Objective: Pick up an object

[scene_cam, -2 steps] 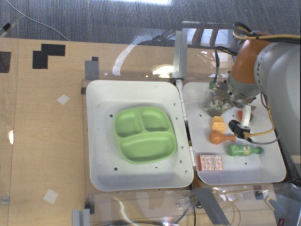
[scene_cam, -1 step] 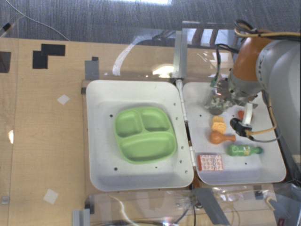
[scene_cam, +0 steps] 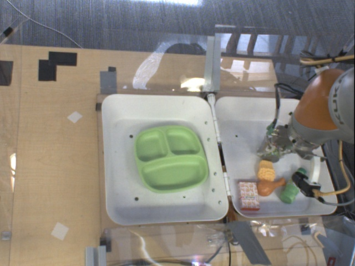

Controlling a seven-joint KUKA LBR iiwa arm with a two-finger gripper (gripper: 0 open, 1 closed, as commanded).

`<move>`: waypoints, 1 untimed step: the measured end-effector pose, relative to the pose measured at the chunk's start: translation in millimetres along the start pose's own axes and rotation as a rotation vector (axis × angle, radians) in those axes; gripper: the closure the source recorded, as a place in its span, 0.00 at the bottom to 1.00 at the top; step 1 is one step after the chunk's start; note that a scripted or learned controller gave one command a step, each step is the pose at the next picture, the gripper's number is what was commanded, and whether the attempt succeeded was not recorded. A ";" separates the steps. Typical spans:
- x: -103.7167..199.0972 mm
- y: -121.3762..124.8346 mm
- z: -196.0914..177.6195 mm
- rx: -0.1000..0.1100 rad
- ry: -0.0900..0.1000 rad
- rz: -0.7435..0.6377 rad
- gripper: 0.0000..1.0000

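Fingers [scene_cam: 272, 150] of the grey arm [scene_cam: 324, 112] hang low in the right bin [scene_cam: 244, 121], just above a yellow corn toy [scene_cam: 266, 172]; whether they are spread or pressed together cannot be told.

Near the corn along the bin's front lie an orange drumstick toy [scene_cam: 270, 187], a green cylinder [scene_cam: 288, 193] and a small red-and-white box [scene_cam: 248, 195]. The left bin [scene_cam: 116, 204] holds a green divided plate [scene_cam: 171, 158], and both bins sit on the wooden surface [scene_cam: 50, 165].
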State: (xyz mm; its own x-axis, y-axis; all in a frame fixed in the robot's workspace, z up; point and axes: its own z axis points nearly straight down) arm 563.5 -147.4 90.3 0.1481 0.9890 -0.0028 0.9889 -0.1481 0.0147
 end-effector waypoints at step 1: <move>85.2 11.0 -93.6 0.013 0.003 -0.002 1.00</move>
